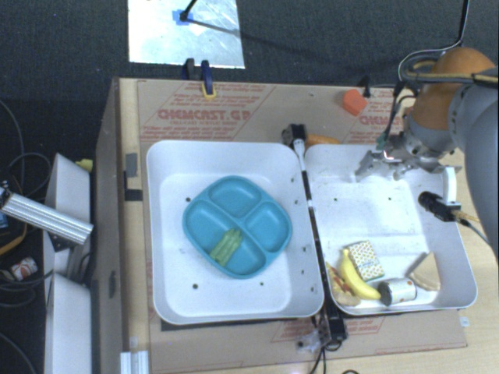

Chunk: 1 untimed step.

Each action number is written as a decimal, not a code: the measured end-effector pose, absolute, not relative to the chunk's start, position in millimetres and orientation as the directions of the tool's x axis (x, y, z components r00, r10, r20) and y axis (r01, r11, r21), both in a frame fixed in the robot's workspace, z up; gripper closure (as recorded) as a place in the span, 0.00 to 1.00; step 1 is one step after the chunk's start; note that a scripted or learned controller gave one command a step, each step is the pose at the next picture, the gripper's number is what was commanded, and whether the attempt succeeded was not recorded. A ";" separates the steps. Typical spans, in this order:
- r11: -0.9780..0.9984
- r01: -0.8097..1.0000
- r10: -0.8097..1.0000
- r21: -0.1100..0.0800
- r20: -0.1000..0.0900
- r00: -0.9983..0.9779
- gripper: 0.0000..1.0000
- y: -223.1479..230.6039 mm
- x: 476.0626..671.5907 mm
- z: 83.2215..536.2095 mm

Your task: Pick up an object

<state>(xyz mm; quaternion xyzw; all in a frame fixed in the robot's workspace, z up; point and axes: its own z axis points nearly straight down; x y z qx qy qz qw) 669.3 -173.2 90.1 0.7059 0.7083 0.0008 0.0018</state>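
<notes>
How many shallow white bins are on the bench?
2. The left shallow white bin holds a blue divided plate; the right shallow white bin holds a yellow banana near its front edge.

Two white bins (234,156) sit on the tan tabletop (234,107) with red lettering. A turquoise divided plate (236,224) carries a pale green piece (226,246). There's a yellow banana (357,277), a cream box (365,259) dotted with a speckled pattern, and an orange block (353,102).
</notes>
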 end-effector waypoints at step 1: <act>0.007 1.000 1.000 0.007 -0.003 -0.007 1.00 -173.0 670.5 101.7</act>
